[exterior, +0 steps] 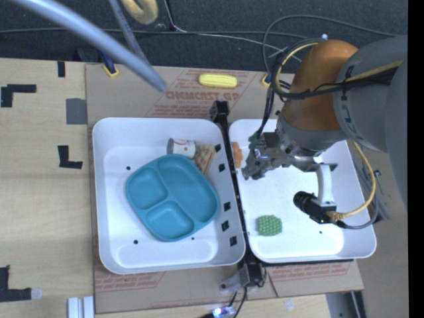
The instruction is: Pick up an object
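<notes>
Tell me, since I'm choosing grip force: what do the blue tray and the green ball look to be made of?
Blue tray: probably moulded plastic, smooth with a soft sheen, three rounded compartments. Green ball: dimpled, matte surface, perhaps rubber or foam; too small to be sure.

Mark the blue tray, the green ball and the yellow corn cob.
blue tray [173, 197], camera view, on the ridge where its three compartments meet.
green ball [269, 226], camera view, middle of its bumpy top.
yellow corn cob [217, 81], camera view, mid-length.
</notes>
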Robot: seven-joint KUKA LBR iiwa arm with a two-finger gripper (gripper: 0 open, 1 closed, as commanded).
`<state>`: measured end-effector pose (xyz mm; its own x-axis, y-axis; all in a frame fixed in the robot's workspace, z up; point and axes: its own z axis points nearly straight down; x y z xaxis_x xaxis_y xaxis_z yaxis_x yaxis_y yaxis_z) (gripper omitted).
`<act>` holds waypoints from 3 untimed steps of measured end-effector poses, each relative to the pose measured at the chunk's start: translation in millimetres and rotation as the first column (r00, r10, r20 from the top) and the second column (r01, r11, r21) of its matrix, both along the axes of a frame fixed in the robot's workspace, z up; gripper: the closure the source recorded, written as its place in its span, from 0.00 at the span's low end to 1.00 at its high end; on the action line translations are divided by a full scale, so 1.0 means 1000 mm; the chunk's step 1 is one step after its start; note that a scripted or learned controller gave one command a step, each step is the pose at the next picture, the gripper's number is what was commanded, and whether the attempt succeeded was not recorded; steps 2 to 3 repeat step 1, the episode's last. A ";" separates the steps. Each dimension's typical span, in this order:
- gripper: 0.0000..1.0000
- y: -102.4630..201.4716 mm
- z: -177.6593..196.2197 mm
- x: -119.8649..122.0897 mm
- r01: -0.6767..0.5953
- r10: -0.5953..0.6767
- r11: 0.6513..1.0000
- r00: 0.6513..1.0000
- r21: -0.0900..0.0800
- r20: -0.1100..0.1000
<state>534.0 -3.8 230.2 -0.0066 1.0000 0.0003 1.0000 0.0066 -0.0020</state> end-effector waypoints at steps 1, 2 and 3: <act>1.00 0.055 -0.010 0.023 0.000 0.000 1.000 1.000 0.000 0.000; 1.00 0.055 -0.010 0.023 0.000 0.000 1.000 1.000 0.000 0.000; 1.00 0.055 -0.010 0.023 0.000 0.000 1.000 1.000 0.000 0.000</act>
